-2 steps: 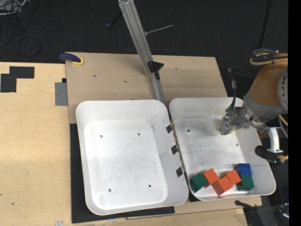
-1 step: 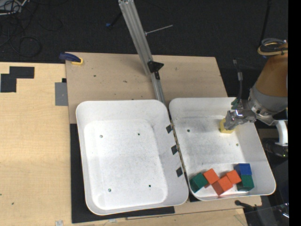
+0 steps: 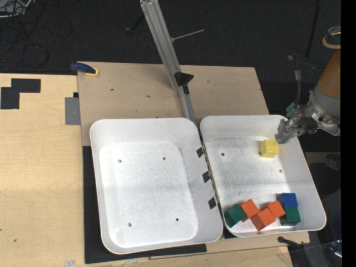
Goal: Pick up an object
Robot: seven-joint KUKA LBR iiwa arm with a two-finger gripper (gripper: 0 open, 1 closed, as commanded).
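One yellow block (image 3: 269, 148) is what I'm looking at first, sitting in the right bin (image 3: 245, 135) toward its far right corner, well apart from everything else in there. My claw (image 3: 285, 131) is right at it, fingertips just beside the block's far right edge, maybe touching, hard to say from this angle. Honestly I can't tell if the claw is spread or pinched together, it's just a grey blur at this size, and the block isn't visibly between anything, so I'm not calling it a grab.

Over on the right edge the arm (image 3: 328, 93) comes in, orange band up top, grey wrist below it, hanging over the bin's right rim.

Down in the near right corner of the same bin there's a little huddle of blocks all crowded together: a green block (image 3: 235, 213) on the left, an orange block (image 3: 250, 207) just beside it, two more orange ones (image 3: 268, 214) touching each other, a blue block (image 3: 288, 199) at the far right of the pile, and another green one (image 3: 291, 216) just near of the blue.

The left bin (image 3: 111, 132) sits side by side with the right one, rims touching. Both rest on the wooden surface (image 3: 139, 88), with a slanted metal rail (image 3: 164, 43) running up from between the bins.
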